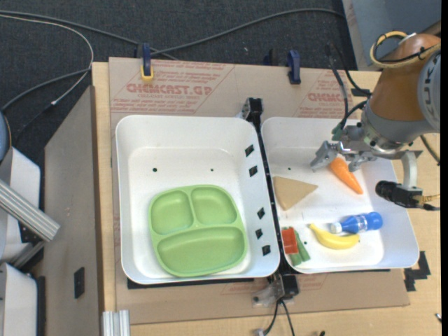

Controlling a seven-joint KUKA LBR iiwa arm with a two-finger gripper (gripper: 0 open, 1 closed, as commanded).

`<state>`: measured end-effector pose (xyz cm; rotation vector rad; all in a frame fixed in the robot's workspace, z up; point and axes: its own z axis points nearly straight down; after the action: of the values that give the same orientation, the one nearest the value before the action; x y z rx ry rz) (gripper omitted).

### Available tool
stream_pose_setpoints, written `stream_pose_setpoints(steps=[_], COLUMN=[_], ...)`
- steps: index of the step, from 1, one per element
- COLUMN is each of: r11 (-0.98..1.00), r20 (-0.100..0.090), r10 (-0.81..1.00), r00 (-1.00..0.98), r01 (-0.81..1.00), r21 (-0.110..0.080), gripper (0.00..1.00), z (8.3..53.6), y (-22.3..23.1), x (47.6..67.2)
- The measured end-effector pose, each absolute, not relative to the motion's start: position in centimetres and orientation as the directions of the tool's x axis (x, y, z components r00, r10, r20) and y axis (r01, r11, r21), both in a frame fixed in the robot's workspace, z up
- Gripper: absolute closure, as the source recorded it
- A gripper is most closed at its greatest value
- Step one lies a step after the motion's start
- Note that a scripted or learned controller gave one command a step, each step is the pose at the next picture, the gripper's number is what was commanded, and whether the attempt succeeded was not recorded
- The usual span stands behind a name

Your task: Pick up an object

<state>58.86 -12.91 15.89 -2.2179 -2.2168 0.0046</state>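
The arm reaches in from the right, and its gripper sits low over the far part of the right bin, with the carrot directly at it. This looks like the closing stage of a grasp rather than a lift: the grey fingers are spread, one splayed out to the left of the carrot's thick end and the other just to its right, so the carrot lies between them but is not visibly pinched.

The carrot rests on the bin floor, apart from the other things — the tan wedge to its left, and the blue bottle, banana and red-and-green block nearer the camera. Its long axis runs on a diagonal, the broad end far and left under the gripper, the narrow tip pointing near and right.

The next move, as I judge it, calls for the fingers to press in across the carrot's short width near the thick end, then a straight rise. Since the taper narrows toward the tip, a grip taken too far down could squeeze it out.

The left bin holds a green divided plate — not involved here.
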Motion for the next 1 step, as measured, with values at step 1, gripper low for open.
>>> stream_pose_setpoints(steps=[1], r11=[-0.001], r20=[0.003], r10=[1.000], r00=[0.001], r01=[1.000], r21=[-0.007], gripper=[0.00], z=[9.67], y=[-12.64], x=[58.33])
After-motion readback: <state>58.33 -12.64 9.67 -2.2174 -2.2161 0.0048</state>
